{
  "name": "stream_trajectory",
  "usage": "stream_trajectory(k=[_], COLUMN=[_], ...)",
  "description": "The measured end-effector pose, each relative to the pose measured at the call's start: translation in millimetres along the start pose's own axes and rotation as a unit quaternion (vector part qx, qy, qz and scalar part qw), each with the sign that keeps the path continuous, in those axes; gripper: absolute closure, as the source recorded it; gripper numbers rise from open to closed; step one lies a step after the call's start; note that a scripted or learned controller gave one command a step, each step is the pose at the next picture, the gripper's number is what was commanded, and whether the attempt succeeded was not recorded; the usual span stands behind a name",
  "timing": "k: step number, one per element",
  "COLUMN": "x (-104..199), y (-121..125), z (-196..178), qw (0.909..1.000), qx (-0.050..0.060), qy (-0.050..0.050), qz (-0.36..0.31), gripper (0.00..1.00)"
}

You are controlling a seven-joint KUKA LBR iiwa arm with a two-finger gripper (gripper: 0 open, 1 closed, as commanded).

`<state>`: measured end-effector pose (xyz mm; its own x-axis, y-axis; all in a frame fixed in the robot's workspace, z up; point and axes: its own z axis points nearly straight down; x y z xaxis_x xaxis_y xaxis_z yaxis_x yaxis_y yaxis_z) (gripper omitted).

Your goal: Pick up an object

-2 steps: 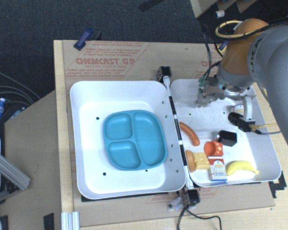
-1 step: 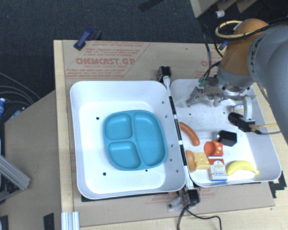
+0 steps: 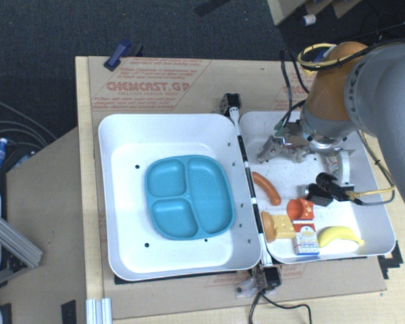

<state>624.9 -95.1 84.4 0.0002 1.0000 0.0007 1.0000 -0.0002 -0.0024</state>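
Gripper [image 3: 278, 147] hanging over right bin [image 3: 288, 181], far-left corner.
Apart or together: can't tell. Sausage [image 3: 266, 187] lying by bin's left edge, banana [image 3: 341, 237] sitting at near-right corner.

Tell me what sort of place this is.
Probably a robotics lab: a robot arm over a white bin, toy-like food such as a banana and hot dog, and loose cables on carpet.

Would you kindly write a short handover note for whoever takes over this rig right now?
Claw: over the far part of the right bin, nothing visibly held.
Things: sausage, red item, small carton and banana lie nearer in that bin; blue plate sits in the left bin.
Done: nothing lifted yet.
Left: grasp one object and raise it.
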Motion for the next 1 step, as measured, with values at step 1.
stream_trajectory(k=[1], x=[3.0], y=[41.9], z=[-0.8], qw=[1.0], qx=[-0.002], qy=[0.0], qz=[0.0], gripper=[0.0])
